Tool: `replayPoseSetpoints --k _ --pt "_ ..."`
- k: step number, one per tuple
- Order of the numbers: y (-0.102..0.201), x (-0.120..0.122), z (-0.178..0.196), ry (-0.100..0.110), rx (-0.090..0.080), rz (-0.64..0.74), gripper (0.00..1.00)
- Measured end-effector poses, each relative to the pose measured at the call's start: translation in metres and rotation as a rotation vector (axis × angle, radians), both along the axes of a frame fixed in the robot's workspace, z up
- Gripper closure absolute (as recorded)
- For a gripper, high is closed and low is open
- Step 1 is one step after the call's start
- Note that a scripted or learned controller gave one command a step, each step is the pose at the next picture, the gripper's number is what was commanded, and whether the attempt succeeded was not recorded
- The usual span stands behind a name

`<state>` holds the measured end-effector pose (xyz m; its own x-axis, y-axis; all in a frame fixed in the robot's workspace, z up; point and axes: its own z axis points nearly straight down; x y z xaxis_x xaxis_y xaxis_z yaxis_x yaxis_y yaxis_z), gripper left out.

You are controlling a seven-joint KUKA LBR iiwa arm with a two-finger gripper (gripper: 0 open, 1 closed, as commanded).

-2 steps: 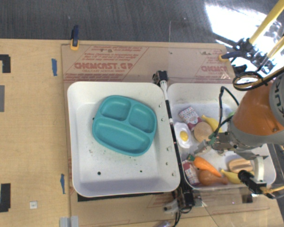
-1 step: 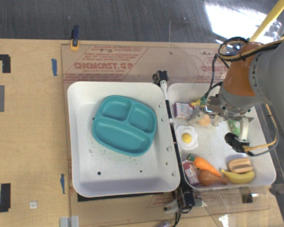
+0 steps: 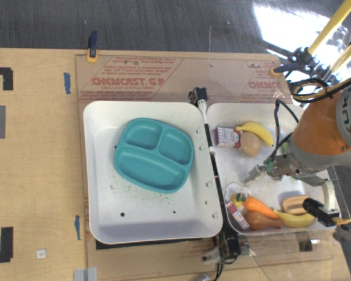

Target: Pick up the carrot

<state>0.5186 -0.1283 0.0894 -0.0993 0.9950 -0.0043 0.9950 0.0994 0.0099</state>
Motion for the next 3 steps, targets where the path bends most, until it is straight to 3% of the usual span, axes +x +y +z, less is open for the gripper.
replayPoseSetpoints --k 1,2,3 --pt "0.031 -0.034 0.000 -0.008 -0.005 0.133 0.00" --pt "0.029 -0.031 0.012 -0.020 -0.013 0.129 1.00" --pt "0.108 -0.038 0.095 0.008 0.005 -0.094 1.00"
